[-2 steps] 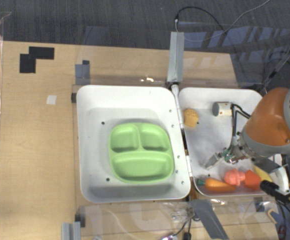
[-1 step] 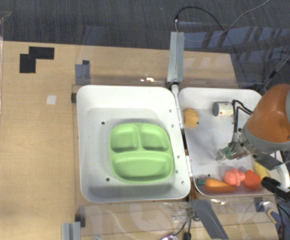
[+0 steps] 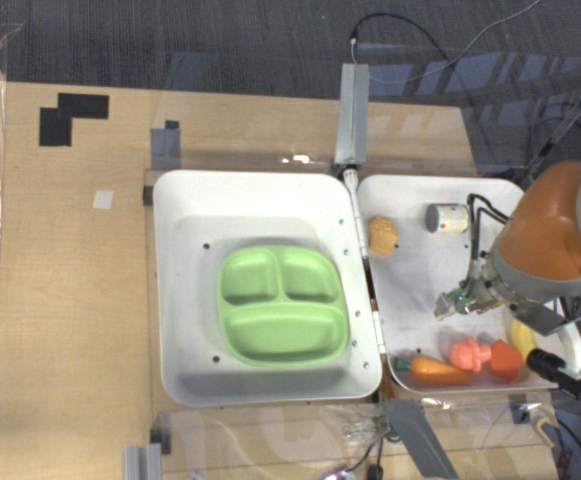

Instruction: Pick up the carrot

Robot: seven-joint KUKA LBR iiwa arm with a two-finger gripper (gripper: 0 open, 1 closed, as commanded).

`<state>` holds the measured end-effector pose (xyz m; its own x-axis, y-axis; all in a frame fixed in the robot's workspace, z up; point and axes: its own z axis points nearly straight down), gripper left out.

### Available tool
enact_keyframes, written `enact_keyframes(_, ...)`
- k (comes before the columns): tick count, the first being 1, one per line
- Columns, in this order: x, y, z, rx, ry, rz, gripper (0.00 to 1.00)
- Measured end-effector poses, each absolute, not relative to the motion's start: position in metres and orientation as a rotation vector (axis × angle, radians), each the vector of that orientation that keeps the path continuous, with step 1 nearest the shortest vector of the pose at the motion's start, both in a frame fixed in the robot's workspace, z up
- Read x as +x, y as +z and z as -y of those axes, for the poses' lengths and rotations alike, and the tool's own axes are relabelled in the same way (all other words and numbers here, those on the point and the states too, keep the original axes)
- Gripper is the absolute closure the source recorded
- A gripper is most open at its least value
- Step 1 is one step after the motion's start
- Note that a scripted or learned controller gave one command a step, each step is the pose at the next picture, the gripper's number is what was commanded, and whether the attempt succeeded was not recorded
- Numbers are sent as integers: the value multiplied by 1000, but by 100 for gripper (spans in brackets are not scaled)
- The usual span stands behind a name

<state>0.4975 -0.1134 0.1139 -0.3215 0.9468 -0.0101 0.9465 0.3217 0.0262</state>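
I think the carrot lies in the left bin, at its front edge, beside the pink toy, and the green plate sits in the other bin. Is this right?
Not quite: the bins are swapped. The camera view shows the carrot in the right bin, at its front edge beside the pink toy. The green plate sits in the left bin.

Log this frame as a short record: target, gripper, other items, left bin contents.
target: carrot, lying at the near edge of the right bin
gripper: over the right bin, above the carrot's spot and apart from it
other items in right bin: yellowish lump, small cylinder, red-pink toy, yellow piece
left bin: green divided plate
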Motion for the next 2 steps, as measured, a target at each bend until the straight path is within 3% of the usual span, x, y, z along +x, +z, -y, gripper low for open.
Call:
enact_keyframes(1,497,114,113,1816,24,-2535,0)
enact_keyframes(2,500,125,113,1810,29,-2533,100)
